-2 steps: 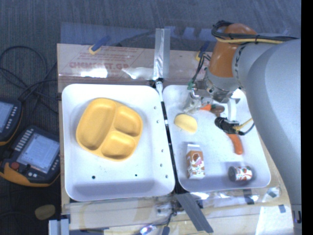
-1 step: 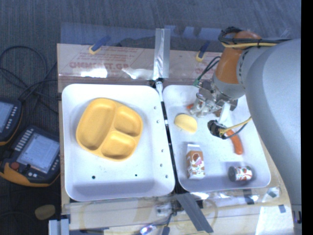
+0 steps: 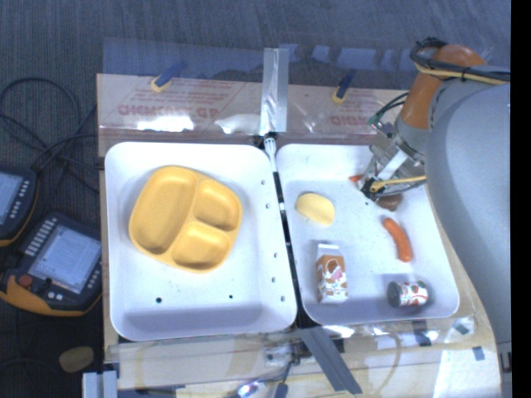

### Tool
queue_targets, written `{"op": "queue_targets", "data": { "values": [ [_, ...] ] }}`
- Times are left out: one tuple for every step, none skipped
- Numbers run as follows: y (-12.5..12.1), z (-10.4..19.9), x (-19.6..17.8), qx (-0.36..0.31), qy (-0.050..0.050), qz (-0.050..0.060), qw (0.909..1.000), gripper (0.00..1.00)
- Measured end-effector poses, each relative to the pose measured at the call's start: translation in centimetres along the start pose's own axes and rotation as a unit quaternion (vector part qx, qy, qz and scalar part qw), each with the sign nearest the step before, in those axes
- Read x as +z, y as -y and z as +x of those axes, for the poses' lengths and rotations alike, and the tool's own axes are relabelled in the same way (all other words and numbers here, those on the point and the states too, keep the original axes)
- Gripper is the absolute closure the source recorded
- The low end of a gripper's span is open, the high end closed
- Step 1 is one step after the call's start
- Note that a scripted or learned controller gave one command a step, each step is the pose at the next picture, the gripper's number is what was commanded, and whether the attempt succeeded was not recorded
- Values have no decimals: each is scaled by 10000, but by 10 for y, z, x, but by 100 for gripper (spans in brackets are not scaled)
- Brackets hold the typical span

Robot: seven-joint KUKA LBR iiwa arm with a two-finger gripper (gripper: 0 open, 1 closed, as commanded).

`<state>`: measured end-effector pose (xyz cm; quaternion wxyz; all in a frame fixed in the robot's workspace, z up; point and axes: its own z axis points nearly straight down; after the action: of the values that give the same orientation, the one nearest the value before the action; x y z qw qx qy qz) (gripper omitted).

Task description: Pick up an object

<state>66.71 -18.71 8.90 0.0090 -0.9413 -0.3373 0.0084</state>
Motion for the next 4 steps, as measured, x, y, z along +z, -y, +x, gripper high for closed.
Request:
{"op": "queue_targets", "data": {
  "values": [
    [31,3,-11,1920,-41,-98,9813,100],
    [85,53,-92,2372,-63,-78,9714,100],
    [86,52,-99,2356,-48,-48,9718,100],
    [120,78,-146,2373,-60,-77,9714,100]
  ]
}}
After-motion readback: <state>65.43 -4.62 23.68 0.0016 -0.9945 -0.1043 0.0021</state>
